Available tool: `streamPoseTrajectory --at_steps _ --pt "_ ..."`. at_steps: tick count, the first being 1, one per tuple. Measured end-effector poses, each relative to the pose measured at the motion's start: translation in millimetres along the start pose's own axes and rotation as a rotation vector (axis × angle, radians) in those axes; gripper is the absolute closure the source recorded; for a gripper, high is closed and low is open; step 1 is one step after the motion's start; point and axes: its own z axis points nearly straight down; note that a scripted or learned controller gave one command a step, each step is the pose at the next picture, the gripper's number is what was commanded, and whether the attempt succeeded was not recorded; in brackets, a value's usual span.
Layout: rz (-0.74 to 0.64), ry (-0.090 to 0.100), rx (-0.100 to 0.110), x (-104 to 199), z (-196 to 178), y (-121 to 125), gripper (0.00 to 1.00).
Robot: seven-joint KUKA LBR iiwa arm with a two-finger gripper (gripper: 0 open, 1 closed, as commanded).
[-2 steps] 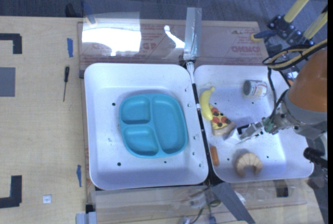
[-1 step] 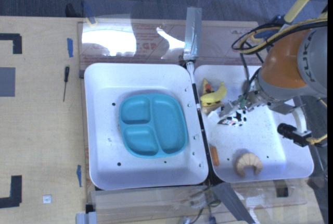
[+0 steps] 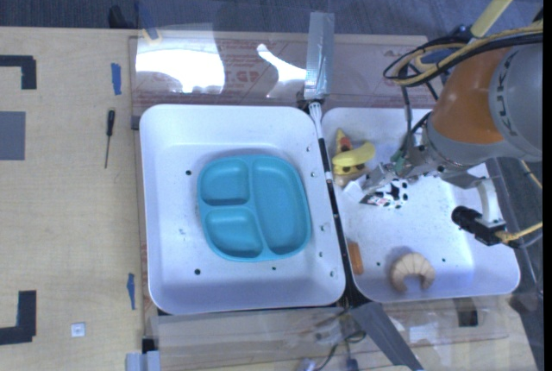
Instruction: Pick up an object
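Hand point(image 3: 388, 178): low in the right bin point(image 3: 483, 274), in its upper-left part; whether apart or together cannot be told; nothing seen held in it

Arm point(image 3: 483, 102): grey with an orange band, reaching in from the view's right over the right bin's upper-right corner

Spotted toy point(image 3: 390, 195): black and white, small, on the bin floor just below the hand, touching it or very nearly; which one cannot be told

Yellow item point(image 3: 354, 158): near the bin's left wall, just left of the hand, with a small red bit above it

Croissant point(image 3: 412, 270): tan, curved, near the right bin's front edge, well apart from the hand

Orange stick point(image 3: 354, 257): short, at the bin's left wall, left of the croissant

Left bin point(image 3: 172, 274): white, shallow, beside the right bin

Plate point(image 3: 254, 205): blue, three compartments, flat in the middle of the left bin

Surface point(image 3: 60, 231): pale wood, with black marks and blue tape; a thin screwdriver point(image 3: 109, 132) lies left of the bins
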Motion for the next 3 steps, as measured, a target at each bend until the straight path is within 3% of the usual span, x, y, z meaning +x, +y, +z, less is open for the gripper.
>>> streamPoseTrajectory --at_steps 1,2,3 --pt "0.144 0.006 -0.001 0 0 -4 0.00" --pt "0.195 -0.002 0.001 3 1 9 0.00" --pt "0.199 -0.012 -0.014 -3 -15 13 1.00"
